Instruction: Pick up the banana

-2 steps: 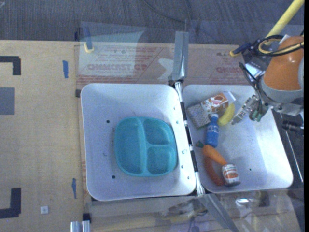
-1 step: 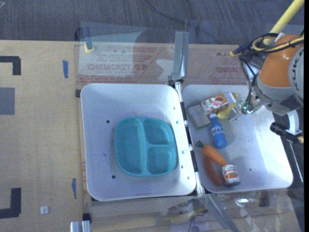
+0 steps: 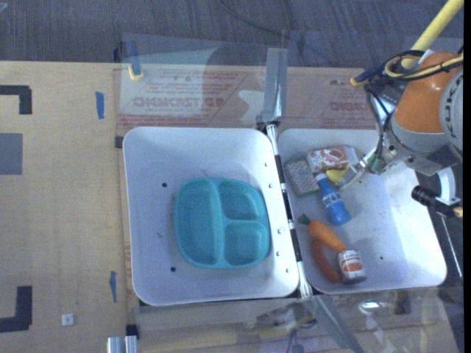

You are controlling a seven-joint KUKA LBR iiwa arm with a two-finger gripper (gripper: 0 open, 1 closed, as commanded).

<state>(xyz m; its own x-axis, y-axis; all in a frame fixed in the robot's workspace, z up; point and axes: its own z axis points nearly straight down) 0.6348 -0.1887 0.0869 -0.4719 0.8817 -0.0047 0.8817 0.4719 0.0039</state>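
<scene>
The banana [image 3: 335, 175] shows as a small yellow patch in the upper left part of the right bin [image 3: 405, 256]. It is partly hidden between a snack packet [image 3: 331, 157] and a blue bottle [image 3: 333, 201]. My gripper [image 3: 350, 176] reaches down from the right, its tip right beside the banana's right end. I cannot tell whether it touches the banana. The grey arm with its orange band [image 3: 419, 109] rises above the bin's upper right corner.
A grey sponge [image 3: 298, 176] lies left of the banana. Lower in the right bin lie an orange carrot [image 3: 326, 234], a red sausage [image 3: 324, 260] and a small can [image 3: 352, 265]. The left bin [image 3: 147, 160] holds a teal divided plate [image 3: 221, 222].
</scene>
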